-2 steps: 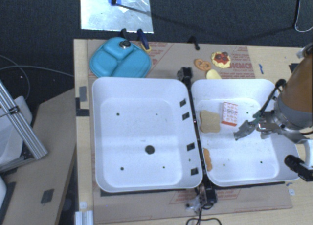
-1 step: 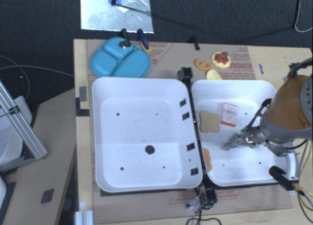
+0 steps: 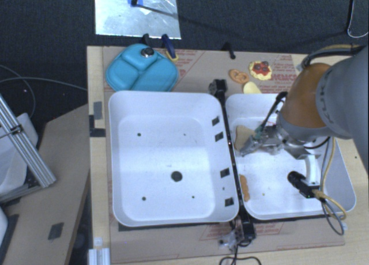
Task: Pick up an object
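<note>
Metal fingers of the gripper hang low inside the right bin, close to its left wall. The picture does not let anyone tell if they are apart or together. A tan flat piece lies right by the tips, just up and to the left of them, touching or nearly touching. A small brown cookie shape lies on the bin floor below the gripper, near the same wall. The big grey arm with its orange part comes in from the right, behind the gripper. The left bin sits far to the left of the gripper. A blue dish rests beyond that bin, up and to the left. A yellow thing, a small pretzel shape and a round red toy lie above the gripper, outside the bins.
</note>
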